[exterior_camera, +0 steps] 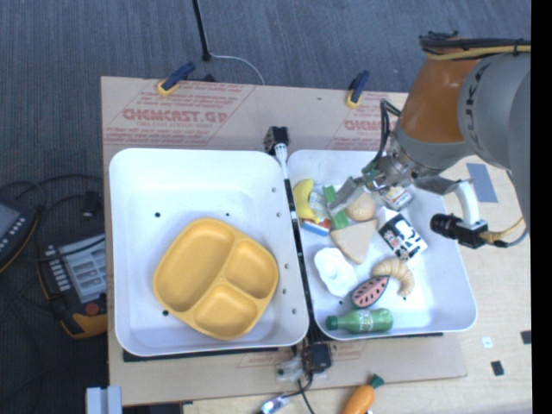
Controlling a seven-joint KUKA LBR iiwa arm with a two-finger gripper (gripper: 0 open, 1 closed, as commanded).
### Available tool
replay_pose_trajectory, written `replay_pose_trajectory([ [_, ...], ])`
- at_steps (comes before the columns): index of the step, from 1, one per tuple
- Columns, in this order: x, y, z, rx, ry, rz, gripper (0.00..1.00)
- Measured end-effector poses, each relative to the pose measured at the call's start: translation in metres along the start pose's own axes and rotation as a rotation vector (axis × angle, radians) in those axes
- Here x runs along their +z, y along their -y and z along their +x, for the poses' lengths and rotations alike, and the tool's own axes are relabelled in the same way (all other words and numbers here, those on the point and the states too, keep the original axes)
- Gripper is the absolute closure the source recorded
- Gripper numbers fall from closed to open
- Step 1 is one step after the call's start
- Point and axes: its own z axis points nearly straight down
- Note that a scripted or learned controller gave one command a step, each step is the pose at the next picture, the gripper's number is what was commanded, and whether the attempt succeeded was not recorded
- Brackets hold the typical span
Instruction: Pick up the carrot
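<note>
Carrot [360,398] lies on the bench [414,369] outside the bins, untouched. Pincer [373,182] hovers over the right bin [461,304], well apart; its opening is unclear. Pickup not started.

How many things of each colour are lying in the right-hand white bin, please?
Yellow: 1, the curved yellow banana
Green: 1, the green plastic bottle
Tan: 3, the bread slice, croissant, bread roll
White: 1, the flat white piece
Pink: 1, the watermelon slice
Black-and-white: 1, the small carton
Total: 8
</note>
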Motion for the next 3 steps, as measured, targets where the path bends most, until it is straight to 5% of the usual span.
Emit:
replay_pose_trajectory([
  [1, 0.091, 0.030, -0.001, -0.328, 0.009, -0.016, 0.00],
  [2, -0.044, -0.029, -0.050, -0.392, 0.002, -0.004, 0.00],
  [3, -0.022, -0.019, 0.051, -0.661, -0.004, 0.000, 0.00],
])
